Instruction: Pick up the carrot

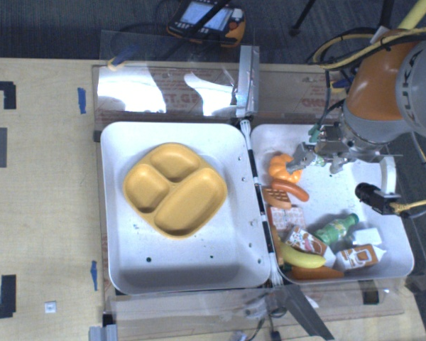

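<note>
Nearest us, a yellow plastic banana (pixel 303 258) lies low in the right white bin (pixel 397 222); the long orange toy carrot (pixel 287 190) rests near its left wall; light, stiff, slick; grip mid-shaft; the hand (pixel 325 156) hovers close, whether spread or closed I cannot tell.

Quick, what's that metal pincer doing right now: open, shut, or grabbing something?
Pincer: hovering over the right bin, near the carrot; nothing visibly held. Open or shut cannot be told.

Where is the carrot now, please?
The carrot lies along the near edge of the right bin, just under the banana and beside the left wall.
</note>
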Controlling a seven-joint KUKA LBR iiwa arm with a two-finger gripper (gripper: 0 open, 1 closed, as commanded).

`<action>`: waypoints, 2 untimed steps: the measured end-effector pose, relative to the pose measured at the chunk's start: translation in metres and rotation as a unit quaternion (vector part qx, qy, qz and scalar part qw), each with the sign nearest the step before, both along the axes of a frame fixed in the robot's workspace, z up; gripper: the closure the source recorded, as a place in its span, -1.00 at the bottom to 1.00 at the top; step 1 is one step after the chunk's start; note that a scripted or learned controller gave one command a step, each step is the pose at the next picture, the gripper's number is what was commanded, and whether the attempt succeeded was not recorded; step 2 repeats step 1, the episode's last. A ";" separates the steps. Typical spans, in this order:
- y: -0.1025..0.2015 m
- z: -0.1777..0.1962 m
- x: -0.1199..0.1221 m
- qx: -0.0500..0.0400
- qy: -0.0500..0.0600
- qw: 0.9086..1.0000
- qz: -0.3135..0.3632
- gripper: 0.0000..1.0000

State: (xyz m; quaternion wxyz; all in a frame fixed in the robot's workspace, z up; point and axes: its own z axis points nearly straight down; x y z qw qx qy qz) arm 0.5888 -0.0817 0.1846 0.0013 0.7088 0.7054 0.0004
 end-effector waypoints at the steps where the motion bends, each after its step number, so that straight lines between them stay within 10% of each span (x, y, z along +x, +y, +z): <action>1: -0.014 -0.092 0.034 0.001 0.001 0.996 0.084 -1.00; 2: -0.014 -0.092 0.034 0.001 0.001 0.996 0.084 -1.00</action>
